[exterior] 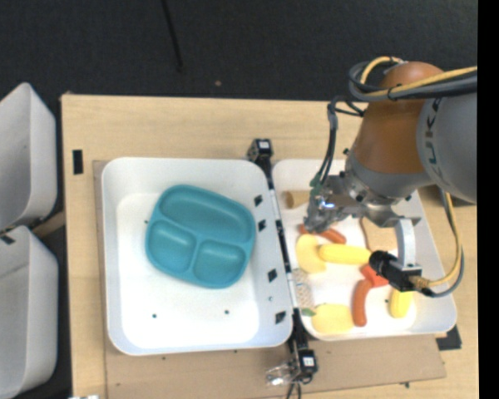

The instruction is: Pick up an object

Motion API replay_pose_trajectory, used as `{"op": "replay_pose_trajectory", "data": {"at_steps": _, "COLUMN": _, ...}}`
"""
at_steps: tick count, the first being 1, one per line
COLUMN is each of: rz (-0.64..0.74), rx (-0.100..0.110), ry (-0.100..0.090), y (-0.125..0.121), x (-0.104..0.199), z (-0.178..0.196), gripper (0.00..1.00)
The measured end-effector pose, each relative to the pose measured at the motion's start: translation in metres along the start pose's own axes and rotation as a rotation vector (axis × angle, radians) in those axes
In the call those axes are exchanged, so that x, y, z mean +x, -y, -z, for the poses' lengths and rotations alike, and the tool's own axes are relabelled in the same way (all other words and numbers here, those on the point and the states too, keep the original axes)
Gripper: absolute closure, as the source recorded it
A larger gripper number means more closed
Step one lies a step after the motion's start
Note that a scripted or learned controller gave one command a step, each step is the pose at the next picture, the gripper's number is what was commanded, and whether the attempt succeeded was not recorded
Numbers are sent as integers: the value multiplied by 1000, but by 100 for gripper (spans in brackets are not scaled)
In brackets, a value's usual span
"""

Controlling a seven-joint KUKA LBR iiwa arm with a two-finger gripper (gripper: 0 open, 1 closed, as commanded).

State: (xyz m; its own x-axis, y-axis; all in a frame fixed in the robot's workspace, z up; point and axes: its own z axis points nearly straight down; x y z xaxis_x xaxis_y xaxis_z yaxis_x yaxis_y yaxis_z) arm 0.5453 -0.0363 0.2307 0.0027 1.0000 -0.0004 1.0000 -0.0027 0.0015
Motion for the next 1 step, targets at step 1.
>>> {"op": "replay_pose_trajectory", "data": {"at_steps": 1, "rz": 6, "rx": 0, "ry": 0, "y": -6, "x": 9, "z": 13, "gripper": 100}}
